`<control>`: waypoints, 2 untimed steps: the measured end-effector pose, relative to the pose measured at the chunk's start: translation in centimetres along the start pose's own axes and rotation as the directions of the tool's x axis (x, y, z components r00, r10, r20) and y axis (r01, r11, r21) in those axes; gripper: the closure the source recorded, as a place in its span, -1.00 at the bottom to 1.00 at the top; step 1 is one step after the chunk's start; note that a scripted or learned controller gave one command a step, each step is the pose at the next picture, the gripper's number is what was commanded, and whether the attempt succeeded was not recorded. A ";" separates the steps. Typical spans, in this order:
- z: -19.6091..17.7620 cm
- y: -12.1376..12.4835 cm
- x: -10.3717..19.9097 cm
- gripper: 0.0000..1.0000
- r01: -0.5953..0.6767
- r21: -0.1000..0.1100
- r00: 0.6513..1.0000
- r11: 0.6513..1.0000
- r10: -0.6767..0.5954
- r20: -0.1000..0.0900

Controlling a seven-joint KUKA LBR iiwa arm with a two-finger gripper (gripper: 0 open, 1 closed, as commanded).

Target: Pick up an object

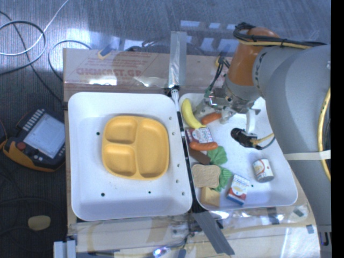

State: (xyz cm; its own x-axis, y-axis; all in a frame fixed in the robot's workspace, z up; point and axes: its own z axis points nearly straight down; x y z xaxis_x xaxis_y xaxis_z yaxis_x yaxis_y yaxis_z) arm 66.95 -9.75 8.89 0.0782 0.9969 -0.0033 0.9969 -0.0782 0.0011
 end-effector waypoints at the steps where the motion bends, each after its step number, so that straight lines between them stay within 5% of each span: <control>1: -0.9 -0.1 0.0 1.00 0.000 0.007 1.000 1.000 0.000 0.001; 2: -9.4 -3.2 5.7 1.00 0.023 0.003 1.000 1.000 -0.023 -0.003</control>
